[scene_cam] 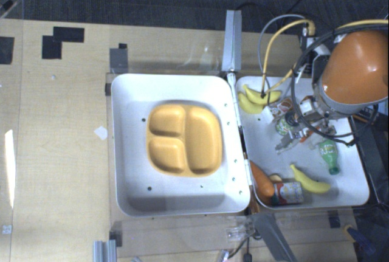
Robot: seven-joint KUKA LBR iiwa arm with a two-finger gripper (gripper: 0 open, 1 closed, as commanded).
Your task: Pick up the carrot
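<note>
Gripper (290, 136): we log it low over the middle of the right bin (358, 191), under the arm's orange band (355, 69) and a tangle of cables; whether it is wide or narrow we cannot tell, and we see nothing gripped.

Carrot (261, 177): orange, lying at the right bin's near-left corner, against the left wall. Its long axis runs slantwise, narrow end up-left, thick end down-right beside a can (287, 193).

Relation we mark as decisive: the carrot lies toward the view's lower left of the gripper, apart from it, with bare bin floor between.

Other stock: two bananas (311, 180) (255, 100), green bottle (329, 155), a yellow divided tray (184, 138) in the left bin (130, 133).
</note>
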